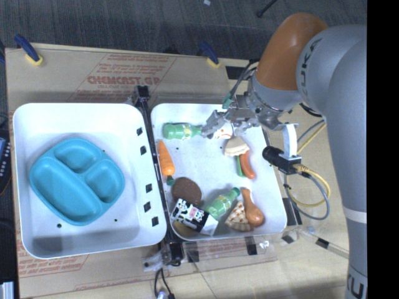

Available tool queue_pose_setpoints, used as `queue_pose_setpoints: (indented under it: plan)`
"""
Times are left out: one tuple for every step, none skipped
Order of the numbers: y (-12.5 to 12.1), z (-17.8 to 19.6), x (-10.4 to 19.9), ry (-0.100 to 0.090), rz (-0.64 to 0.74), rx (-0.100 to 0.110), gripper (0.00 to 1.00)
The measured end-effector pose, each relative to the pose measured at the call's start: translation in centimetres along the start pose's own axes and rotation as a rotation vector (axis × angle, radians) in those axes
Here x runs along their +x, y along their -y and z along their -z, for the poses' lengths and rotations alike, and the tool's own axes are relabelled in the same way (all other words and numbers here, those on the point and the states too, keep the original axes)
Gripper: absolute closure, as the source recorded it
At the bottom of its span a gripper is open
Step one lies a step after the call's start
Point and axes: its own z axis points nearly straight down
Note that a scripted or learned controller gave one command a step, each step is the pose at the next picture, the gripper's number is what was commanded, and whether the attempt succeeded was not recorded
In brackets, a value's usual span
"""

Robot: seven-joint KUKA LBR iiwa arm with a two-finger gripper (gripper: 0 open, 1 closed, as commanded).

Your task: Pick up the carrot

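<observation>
You see the carrot (165, 158) lying along the left wall of the right bin (274, 195), apart from the pincer (219, 124). The pincer hangs by the bin's far edge, beside a green bottle (177, 131); you cannot tell its state.

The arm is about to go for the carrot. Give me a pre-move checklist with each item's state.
1. Carrot in view, by the right bin's left wall: ok.
2. Carrot top uncovered: ok.
3. Hand over the carrot: not ok; it is near the green bottle.
4. Side clearance: not ok, the wall is close beside it.
5. Hand free of any item: cannot tell.
</observation>
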Motion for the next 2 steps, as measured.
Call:
queue_pose_setpoints:
  plan:
    - [3.1,-8.0,4.3,0.0,0.061,0.008,0.0]
    - [3.6,-12.8,3.2,0.008,-0.092,-0.007,0.0]
